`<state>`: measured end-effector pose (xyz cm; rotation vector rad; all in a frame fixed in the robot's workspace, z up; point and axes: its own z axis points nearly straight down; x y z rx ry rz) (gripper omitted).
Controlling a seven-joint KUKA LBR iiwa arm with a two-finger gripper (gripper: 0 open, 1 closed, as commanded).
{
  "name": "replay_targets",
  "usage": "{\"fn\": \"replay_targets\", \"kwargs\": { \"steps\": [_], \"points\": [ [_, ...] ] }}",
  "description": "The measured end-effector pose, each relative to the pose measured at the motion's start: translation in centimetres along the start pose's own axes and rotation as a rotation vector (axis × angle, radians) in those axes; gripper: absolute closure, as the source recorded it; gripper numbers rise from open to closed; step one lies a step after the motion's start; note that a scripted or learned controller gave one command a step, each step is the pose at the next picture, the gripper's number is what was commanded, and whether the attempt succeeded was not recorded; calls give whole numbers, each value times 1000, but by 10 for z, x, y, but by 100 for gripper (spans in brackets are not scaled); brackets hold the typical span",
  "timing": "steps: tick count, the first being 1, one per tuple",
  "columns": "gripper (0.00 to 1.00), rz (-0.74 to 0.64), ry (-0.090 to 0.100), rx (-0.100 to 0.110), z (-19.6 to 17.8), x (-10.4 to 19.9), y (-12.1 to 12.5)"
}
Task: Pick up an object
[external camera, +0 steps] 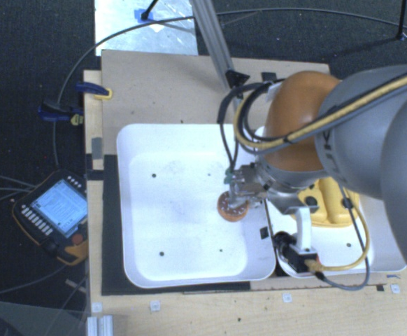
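A small round brown object (229, 210) lies in the left white bin (168, 257), close to its right wall. My gripper (236, 190) hangs directly over the object's upper edge, at or just above it. The grey arm with its orange band (298, 128) reaches in from the right and covers much of the right bin (343, 257). A yellow object (327, 207) sits in the right bin, partly hidden by the arm and its cables.
A teach pendant (53, 214) lies on the floor left of the bench. Blue and yellow clamps (91, 89) grip the bench's left edge. A grey pole (210, 30) slants in from the top. Cables loop around the wrist.
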<state>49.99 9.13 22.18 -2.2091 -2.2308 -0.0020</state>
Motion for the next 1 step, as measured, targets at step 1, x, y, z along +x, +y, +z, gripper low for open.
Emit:
{"fn": "replay_targets", "kwargs": {
  "steps": [1],
  "points": [
    [0, 5, -2, -1, 0, -3, 1]
  ]
}}
